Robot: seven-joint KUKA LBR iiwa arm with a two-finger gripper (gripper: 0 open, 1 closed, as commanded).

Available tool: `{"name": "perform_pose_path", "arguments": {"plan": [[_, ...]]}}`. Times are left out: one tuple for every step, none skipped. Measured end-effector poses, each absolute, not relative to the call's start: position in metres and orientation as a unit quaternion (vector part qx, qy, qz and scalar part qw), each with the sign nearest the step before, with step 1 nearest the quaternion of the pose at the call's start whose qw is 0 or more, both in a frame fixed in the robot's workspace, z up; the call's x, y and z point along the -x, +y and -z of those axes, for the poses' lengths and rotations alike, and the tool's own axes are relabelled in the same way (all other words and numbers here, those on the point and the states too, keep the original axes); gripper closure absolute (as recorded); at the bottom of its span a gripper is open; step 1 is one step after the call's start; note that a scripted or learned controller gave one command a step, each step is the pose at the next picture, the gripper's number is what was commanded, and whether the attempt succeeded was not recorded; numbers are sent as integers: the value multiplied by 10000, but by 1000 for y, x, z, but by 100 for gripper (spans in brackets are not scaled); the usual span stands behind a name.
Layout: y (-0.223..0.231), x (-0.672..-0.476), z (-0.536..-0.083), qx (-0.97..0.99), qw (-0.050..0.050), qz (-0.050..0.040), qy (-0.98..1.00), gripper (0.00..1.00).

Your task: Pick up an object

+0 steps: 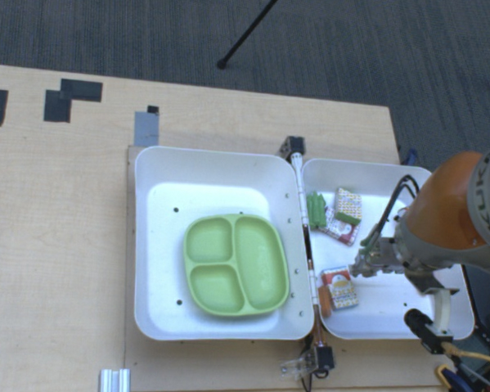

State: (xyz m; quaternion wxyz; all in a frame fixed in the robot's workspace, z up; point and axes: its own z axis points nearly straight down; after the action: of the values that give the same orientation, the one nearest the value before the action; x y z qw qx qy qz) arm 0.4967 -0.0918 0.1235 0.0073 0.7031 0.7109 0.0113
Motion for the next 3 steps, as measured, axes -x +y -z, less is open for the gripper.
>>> {"name": "perform_pose_path", "arguments": {"plan": [[-92, -497, -123, -7033, 71, -112, 7107, 0], [-91, -498, -134, -7022, 81, -126, 7118, 100], [-91, -498, -134, -7025, 80, -124, 7116, 0]]}}
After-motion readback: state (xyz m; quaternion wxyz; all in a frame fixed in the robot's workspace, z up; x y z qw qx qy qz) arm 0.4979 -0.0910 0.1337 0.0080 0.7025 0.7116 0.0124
